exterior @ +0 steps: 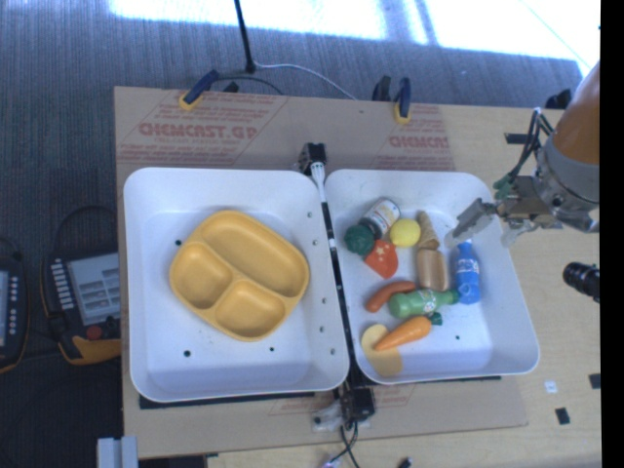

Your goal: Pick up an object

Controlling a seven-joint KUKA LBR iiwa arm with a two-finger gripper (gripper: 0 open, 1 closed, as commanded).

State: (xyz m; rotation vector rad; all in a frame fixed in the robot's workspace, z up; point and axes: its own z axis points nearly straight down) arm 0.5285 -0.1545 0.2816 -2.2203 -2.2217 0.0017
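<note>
The objects to be picked are gathered in the right bin (507,354), crowded toward its middle and its left wall. A blue bottle (467,271) lies nearest the right rim, just beside a tan bread roll (430,267). A small can (382,212) and a yellow lemon (405,230) lie toward the back wall; a red strawberry (381,256) and a dark green piece (360,237) lie by the left wall. A red chilli (388,292), a green vegetable (419,303) and an orange carrot (405,332) are packed toward the front edge, several of them touching.

The gripper (485,220) is seen above the back right corner of that bin, over bare floor just behind the blue bottle, with nothing between its fingers; whether the claw is spread or closed cannot be told from this view. The left bin (146,261) carries a yellow divided plate (239,274).

Risks are judged as follows. Because the objects touch, a descent may catch two at once or push a neighbour aside. Rounded, smooth pieces such as the bottle may be squeezed out sideways. A closing so near the right rim may strike the bin wall.
</note>
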